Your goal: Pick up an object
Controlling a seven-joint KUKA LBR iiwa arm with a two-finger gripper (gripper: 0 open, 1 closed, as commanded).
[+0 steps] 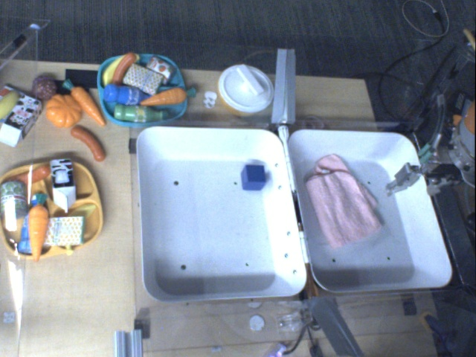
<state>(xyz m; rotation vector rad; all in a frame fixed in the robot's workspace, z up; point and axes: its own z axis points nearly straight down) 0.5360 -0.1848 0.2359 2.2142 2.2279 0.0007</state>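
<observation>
A small blue cube [254,176] sits in the left bin [171,274], near its upper right corner. A crumpled pink cloth [342,199] lies in the right bin [416,274], toward its left half. My gripper [404,178] hangs over the right bin's right side, a short way to the right of the cloth and apart from it. The arm comes in from the right edge.
Toy food lies on the bench left of the bins: a blue bowl [141,88] of items, a yellow tray [52,210], an orange pumpkin [62,111] and a sausage [89,143]. A white round lid [246,88] rests behind the bins. Cables [428,21] trail at the upper right.
</observation>
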